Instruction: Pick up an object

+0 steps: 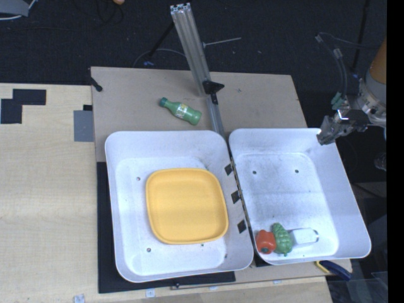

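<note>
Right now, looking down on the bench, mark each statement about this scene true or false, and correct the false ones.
1. The yellow plate lies in the left bin. True.
2. The green bottle stands upright in the right bin. False: it lies on its side on the bench behind the bins.
3. The gripper hovers over the yellow plate. False: it is at the right bin's far right corner.
4. A red and green toy lies near the right bin's front edge. True.

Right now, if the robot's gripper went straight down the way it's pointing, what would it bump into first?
Probably the top right corner of the right bin. The gripper hangs over that rim, pointing down and left, though its height is hard to judge.
</note>
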